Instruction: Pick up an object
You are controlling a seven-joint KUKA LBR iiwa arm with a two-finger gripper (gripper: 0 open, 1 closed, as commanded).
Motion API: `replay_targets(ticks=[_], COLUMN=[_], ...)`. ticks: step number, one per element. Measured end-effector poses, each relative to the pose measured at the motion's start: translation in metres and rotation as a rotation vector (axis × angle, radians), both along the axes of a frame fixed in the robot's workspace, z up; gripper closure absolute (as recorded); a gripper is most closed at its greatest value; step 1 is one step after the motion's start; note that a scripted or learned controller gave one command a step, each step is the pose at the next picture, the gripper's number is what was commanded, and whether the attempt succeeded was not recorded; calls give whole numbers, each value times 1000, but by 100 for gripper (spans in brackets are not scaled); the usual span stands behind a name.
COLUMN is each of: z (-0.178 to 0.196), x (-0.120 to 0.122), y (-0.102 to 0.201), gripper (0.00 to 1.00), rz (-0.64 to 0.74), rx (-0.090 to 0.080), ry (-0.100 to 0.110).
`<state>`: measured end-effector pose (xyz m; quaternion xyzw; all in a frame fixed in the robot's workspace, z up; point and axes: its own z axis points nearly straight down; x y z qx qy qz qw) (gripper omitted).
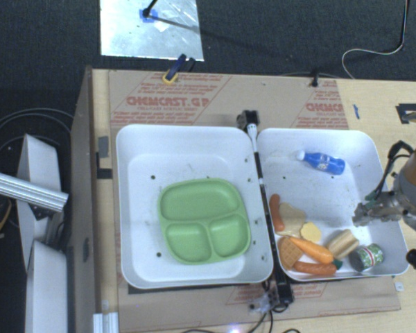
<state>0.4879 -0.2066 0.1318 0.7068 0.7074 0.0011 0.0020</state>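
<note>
The right bin (360,144) holds several small items. A blue and white bottle (322,161) lies near its back. Along the front lie a red sausage (277,213), a yellow chip-like piece (309,230), a waffle-like cracker (288,251), a carrot (312,250), a tan bread roll (342,243) and a green-labelled can (367,257). My gripper (371,212) reaches in from the right edge, low over the bin floor just behind the roll and the can. Nothing is visible between its tips.
The left bin (135,186) holds a green three-compartment tray (203,218). A divider ridge (261,186) separates the bins. Cardboard (194,99) lies behind them, with a cable (374,54) at back right. White boxes and a metal bar (28,189) stand left of the bench.
</note>
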Motion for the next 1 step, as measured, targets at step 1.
replay_targets(ticks=[1], z=[91], x=[103], y=[1], gripper=[100], rz=[4], rx=[-1], ry=[-3])
